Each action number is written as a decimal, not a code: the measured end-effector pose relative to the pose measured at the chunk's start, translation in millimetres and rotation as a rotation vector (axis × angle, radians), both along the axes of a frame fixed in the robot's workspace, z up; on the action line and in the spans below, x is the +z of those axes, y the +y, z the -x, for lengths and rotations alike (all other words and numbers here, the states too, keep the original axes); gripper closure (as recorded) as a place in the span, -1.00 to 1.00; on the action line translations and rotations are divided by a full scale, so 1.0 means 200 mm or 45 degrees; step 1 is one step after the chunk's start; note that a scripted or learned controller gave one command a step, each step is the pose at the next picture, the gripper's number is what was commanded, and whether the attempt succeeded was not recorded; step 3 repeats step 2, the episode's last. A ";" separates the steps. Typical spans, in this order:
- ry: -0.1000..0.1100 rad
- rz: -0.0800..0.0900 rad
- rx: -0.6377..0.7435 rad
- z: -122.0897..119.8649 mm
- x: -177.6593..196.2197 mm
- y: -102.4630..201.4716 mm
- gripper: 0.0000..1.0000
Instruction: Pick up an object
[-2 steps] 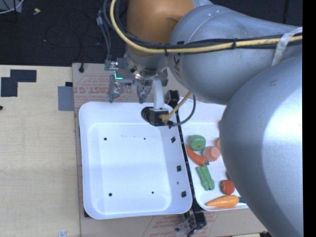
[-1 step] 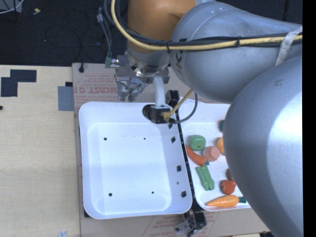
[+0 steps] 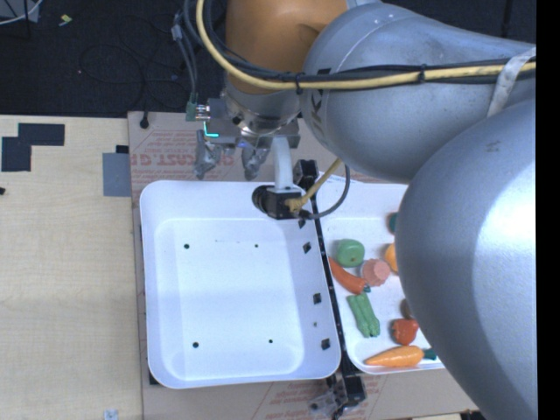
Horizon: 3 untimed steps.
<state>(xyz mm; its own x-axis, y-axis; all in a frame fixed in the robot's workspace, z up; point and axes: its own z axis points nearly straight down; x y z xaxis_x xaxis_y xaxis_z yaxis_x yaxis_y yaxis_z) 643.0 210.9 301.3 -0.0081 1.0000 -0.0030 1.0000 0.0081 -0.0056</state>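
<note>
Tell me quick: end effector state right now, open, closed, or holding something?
End effector: open, holding nothing, above the far rim of the left shallow white plastic bin.

Single fixed camera above the bench, looking down at a slant on both bins: left bin (image 3: 229, 296) fully in frame, right bin (image 3: 367, 357) partly covered. Arm (image 3: 420, 103) enters from right, very near the lens, bulking over the upper right. Gripper (image 3: 232, 157) sits at the left bin's far rim, fingers pointing down.
</note>
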 end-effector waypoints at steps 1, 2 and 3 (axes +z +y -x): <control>0.002 0.002 0.005 0.00 0.05 0.00 1.00; 0.003 0.002 0.007 0.00 0.05 0.00 -1.00; 0.003 0.002 0.007 0.00 0.05 0.00 -1.00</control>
